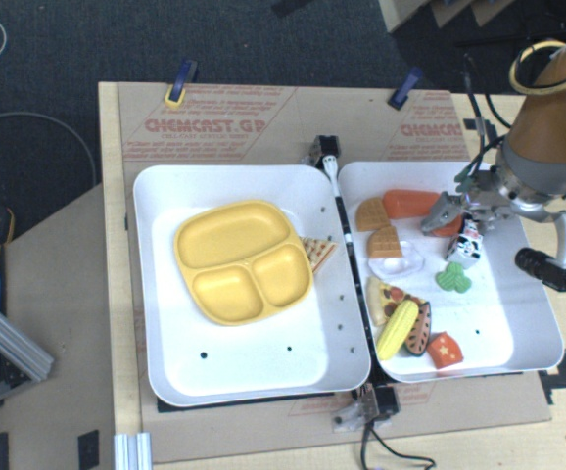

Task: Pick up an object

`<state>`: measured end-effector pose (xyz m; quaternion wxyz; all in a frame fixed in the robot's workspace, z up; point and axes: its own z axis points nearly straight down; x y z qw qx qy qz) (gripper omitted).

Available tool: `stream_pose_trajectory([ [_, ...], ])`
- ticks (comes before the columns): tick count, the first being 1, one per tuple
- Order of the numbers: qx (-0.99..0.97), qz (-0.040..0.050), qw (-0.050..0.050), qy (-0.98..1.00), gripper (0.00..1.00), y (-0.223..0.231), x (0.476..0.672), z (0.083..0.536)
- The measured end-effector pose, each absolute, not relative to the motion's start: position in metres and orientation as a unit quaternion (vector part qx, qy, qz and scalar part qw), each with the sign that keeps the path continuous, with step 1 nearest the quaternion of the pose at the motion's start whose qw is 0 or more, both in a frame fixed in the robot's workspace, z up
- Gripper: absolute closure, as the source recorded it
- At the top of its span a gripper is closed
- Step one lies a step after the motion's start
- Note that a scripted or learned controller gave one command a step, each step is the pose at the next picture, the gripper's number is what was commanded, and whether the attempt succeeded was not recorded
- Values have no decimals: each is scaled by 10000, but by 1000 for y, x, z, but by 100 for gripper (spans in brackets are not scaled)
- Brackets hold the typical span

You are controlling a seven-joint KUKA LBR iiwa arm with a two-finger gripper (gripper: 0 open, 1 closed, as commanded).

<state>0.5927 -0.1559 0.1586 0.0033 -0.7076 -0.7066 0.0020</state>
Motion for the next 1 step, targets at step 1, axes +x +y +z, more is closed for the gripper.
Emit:
stream_pose_trajectory([
  [1, -7070, 5, 11, -7072, 0, -153, 594, 117],
])
